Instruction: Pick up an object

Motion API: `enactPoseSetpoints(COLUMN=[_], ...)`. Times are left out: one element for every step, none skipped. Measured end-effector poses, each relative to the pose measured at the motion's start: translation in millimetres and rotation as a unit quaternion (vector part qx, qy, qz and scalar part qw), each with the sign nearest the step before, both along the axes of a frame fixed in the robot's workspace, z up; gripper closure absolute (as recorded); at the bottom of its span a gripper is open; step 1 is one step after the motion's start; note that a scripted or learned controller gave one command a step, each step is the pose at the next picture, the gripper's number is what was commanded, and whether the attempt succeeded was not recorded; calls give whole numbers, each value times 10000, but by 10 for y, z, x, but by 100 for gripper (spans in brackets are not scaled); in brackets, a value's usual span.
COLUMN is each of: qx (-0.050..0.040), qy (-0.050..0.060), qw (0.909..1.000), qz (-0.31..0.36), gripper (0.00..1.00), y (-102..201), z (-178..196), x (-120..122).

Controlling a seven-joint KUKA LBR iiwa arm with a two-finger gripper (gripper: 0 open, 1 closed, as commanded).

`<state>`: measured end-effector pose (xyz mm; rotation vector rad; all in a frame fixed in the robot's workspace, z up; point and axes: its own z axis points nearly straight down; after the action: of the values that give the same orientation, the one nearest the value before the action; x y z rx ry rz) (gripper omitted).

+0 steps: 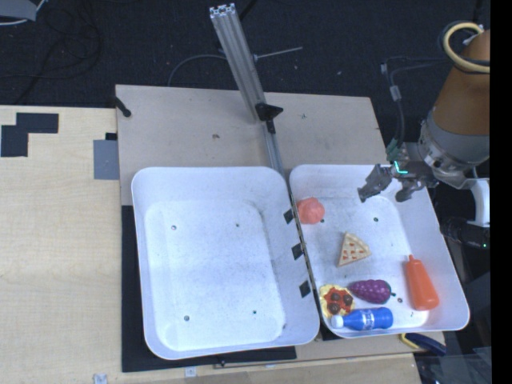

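Camera view, operator A: Report gripper (390, 186) condition.

B: Fingers spread apart, nothing between them, poised above the right bin's (448, 246) upper right area.

A: Object locations?

B: All in the right bin. Pink ball (311, 210) by the left wall; pizza slice (353, 250) mid-bin; orange bottle (421, 283) at right; grapes (370, 290), blue bottle (368, 319) along the near edge. Left bin (216, 254) alongside.

1. A pale wooden bench (56, 238) filled the left and lower part of the view.
2. A beige board (200, 130) lay on it, under the bins.
3. Beyond its far edge, dark carpet (120, 38) carried loose cables (80, 30).
4. A slanted aluminium rail (240, 58) rose from the board's far edge.
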<state>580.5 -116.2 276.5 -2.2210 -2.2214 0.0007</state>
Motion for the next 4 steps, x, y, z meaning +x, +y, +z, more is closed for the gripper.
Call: enactPoseSetpoints(qx=[0, 3, 3, 4], qy=[1, 22, 20, 28], qw=[10000, 10000, 10000, 10000], qz=[0, 0, 3, 1], gripper=[0, 0, 0, 0], y=[0, 6, 61, 96], z=[0, -577, -1019, -1649], x=[0, -95, -128, -154])
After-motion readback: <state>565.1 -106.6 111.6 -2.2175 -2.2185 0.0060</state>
